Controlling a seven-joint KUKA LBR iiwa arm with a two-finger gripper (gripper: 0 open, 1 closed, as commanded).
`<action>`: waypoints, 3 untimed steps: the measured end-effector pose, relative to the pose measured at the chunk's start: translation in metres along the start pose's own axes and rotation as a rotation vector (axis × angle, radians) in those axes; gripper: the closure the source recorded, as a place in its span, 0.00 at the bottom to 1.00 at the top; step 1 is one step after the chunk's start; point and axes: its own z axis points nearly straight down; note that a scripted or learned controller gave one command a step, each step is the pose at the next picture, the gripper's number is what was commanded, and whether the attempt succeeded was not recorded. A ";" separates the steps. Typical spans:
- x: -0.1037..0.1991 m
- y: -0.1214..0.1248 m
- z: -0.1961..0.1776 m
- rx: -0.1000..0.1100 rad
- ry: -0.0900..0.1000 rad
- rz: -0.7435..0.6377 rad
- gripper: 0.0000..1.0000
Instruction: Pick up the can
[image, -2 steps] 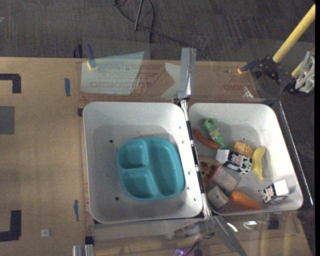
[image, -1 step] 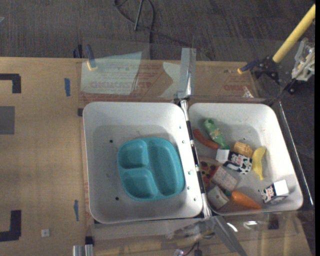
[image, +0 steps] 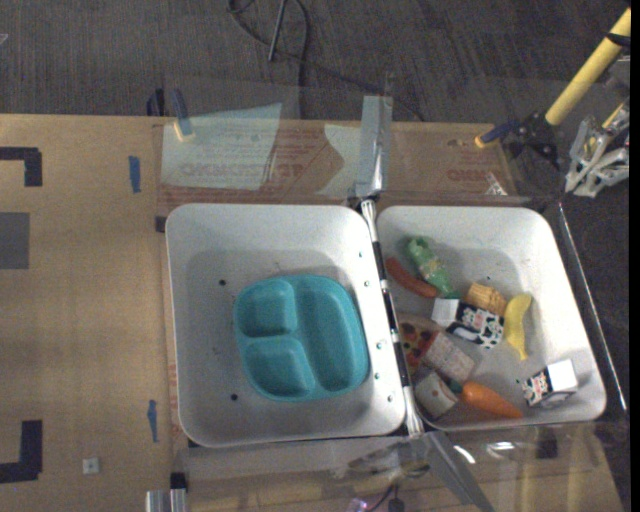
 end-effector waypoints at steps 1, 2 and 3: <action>0.001 0.013 0.015 -0.003 0.001 -0.294 1.00; -0.031 -0.012 -0.039 0.002 -0.003 -0.742 1.00; -0.052 0.012 -0.002 -0.006 -0.001 -0.912 1.00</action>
